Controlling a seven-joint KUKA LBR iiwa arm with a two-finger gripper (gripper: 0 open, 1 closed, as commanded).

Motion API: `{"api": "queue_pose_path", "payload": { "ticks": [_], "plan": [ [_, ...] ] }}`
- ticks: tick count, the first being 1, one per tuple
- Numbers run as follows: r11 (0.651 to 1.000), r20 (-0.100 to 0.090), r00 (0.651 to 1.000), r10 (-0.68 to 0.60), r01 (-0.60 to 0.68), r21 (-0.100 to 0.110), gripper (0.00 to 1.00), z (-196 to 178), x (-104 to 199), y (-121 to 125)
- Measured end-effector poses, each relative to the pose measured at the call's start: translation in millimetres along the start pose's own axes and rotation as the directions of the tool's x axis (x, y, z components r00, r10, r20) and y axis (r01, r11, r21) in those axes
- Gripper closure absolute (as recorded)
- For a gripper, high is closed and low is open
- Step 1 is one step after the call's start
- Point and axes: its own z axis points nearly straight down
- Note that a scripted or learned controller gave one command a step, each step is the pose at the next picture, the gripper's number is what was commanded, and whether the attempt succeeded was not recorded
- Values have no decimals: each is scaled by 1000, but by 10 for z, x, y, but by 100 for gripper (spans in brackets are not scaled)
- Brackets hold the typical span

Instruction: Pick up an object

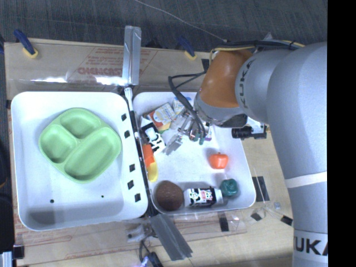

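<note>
My gripper [177, 135] hangs over the upper left part of the right bin [245, 174], pointing left and down, open with nothing between its fingers. Just left of it lies a black and white item [150, 136], and above it a white packet with orange print [162, 114]. An orange stick-shaped piece [147, 153] and a yellow piece [152, 174] lie along the bin's left wall. An orange-red fruit [218, 160] sits to the gripper's lower right. A brown ball [168, 196], a small bottle with a cow label [203, 196] and a teal object [229, 188] line the front wall.
The left bin [33, 204] holds a green divided plate [80, 143]. A divider with black clips [133, 160] separates the two bins. The arm's orange band [222, 85] and grey body [289, 110] cover the right bin's upper right.
</note>
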Motion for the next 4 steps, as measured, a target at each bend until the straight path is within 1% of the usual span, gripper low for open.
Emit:
{"api": "queue_pose_path", "payload": {
  "ticks": [1,2,3,4],
  "plan": [
    [917,6,917,-398,398,3,0,-64,-164,167],
    [885,11,885,-466,466,6,0,-986,-402,-578],
    [912,4,912,-409,409,1,0,-9,-630,-575],
    [918,4,918,-397,397,1,0,-4,202,-620]
  ]
}}
